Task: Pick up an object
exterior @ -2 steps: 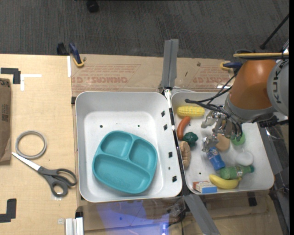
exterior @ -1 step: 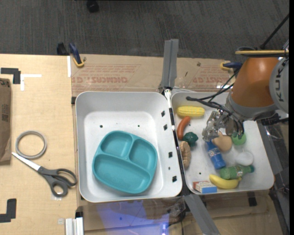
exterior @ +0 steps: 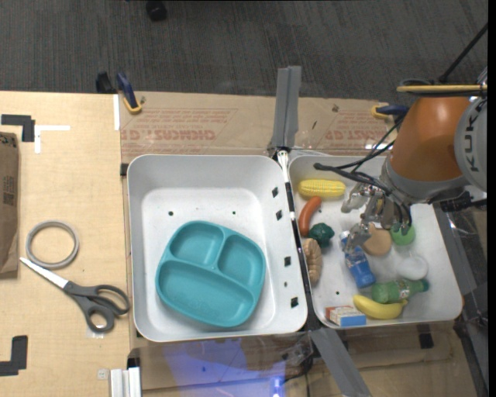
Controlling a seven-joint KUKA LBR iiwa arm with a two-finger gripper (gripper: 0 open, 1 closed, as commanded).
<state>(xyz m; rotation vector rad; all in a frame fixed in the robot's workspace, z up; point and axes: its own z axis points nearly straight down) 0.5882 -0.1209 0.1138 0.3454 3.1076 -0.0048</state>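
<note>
Now we hover the gripper (exterior: 370, 219), grip state unclear, over the crowded right bin (exterior: 446, 256); we should descend straight onto one separated toy.

Dark grey carpet floor (exterior: 232, 39) across top, faint diagonal ribbing. Black foot or caster (exterior: 156, 10) at top edge, on carpet. Pale wood benchtop (exterior: 62, 186) at left, black tape corner marks (exterior: 18, 124) and white tape strip near top left. Brown cardboard sheet (exterior: 201, 124) with red print, reading reversed, lies along far side of bench. Grey metal post (exterior: 287, 105) stands at middle. Bluish-white glow (exterior: 221, 371) on surface at bottom centre. Lighting even, shadows soft.
</note>
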